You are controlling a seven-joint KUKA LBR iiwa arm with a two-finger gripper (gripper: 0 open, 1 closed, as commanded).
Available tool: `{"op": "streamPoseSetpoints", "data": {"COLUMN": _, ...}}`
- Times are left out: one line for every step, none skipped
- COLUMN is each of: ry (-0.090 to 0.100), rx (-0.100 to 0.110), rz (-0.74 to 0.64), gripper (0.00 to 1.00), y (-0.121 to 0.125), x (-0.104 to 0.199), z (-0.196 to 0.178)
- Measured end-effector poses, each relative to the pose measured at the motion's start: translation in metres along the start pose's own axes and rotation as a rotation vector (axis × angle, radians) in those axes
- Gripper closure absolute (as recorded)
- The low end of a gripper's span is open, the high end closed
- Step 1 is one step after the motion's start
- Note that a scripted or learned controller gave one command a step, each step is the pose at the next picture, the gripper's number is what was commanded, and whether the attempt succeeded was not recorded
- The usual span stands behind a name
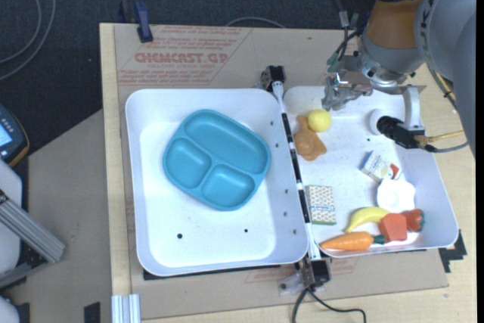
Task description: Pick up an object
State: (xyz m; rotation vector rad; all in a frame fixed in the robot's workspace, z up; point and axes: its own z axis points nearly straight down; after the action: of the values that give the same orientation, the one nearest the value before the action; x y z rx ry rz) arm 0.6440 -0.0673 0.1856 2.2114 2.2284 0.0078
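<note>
The metal end effector, its opening impossible to judge, hovers just above-right of a small round yellow ball; a lumpy tan bread-like piece lies touching the ball's far side.

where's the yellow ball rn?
The yellow ball sits in the right bin, near its far-left corner, touching the tan lump just in front of it, with the gripper just above and to its right.
</note>
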Motion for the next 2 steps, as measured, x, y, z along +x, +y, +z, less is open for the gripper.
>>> {"op": "streamPoseSetpoints", "data": {"ry": -0.003, "rx": 0.002, "rz": 0.006, "gripper": 0.0, "y": -0.001, "x": -0.005, "z": 0.001}}
{"op": "streamPoseSetpoints", "data": {"ry": -0.002, "rx": 0.002, "rz": 0.005, "gripper": 0.0, "y": 0.008, "x": 0.014, "z": 0.001}}
